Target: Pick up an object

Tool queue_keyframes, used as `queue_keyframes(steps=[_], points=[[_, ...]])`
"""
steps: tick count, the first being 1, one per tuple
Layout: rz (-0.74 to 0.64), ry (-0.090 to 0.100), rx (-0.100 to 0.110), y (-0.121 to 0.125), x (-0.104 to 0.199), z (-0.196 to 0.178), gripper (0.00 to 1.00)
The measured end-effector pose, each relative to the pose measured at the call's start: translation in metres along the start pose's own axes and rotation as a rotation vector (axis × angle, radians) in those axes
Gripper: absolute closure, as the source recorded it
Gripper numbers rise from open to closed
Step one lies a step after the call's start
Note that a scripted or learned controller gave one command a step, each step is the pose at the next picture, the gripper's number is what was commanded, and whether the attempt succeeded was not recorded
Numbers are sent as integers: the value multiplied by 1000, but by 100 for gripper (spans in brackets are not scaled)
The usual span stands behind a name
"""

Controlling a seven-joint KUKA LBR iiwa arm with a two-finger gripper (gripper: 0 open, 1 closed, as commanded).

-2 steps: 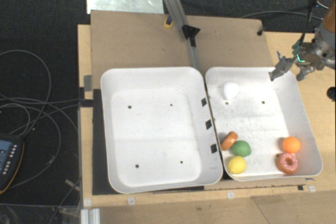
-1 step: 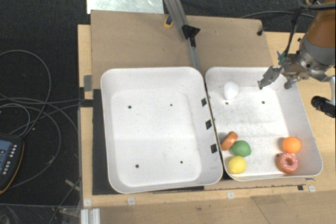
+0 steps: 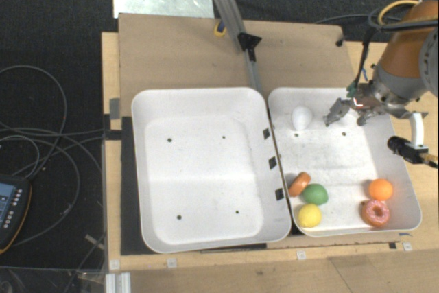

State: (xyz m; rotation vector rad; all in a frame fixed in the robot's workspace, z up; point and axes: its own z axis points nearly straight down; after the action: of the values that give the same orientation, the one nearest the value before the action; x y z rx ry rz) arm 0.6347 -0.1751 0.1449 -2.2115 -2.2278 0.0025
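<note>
Right, two white bins sit side by side on the bench [image 3: 185,51], and all the action is in one of them. The left bin [image 3: 206,168] shows bare white floor with a few small dark dots. The right bin [image 3: 336,154] carries the goods: a pale white object [image 3: 301,117] lies near its far wall, close to the divide between the bins. Down at the near edge, three pieces huddle together by the divide: a small orange piece [image 3: 299,183], a green ball [image 3: 315,194] touching it, and a yellow ball [image 3: 309,215] just below the green one. Over at the near right corner of that bin, an orange ball [image 3: 381,189] sits just above a pink ringed doughnut [image 3: 376,213], the two touching or nearly so.

Now the gripper [image 3: 348,113] hangs over the far part of the right bin, its two fingers spread apart with nothing between them. The white object lies just to the side of the gripper, toward the left bin, near but apart from the closer fingertip. The cluster of coloured pieces sits well apart from the gripper, along the near wall.
</note>
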Motion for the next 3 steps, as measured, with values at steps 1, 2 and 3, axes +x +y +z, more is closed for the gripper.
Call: queue_keyframes(steps=[1,2,3], points=[[1,0,-1,0,1,52,0],[-1,-2,-8,2,0,37,100],[4,-3,-11,-4,0,-25,100]])
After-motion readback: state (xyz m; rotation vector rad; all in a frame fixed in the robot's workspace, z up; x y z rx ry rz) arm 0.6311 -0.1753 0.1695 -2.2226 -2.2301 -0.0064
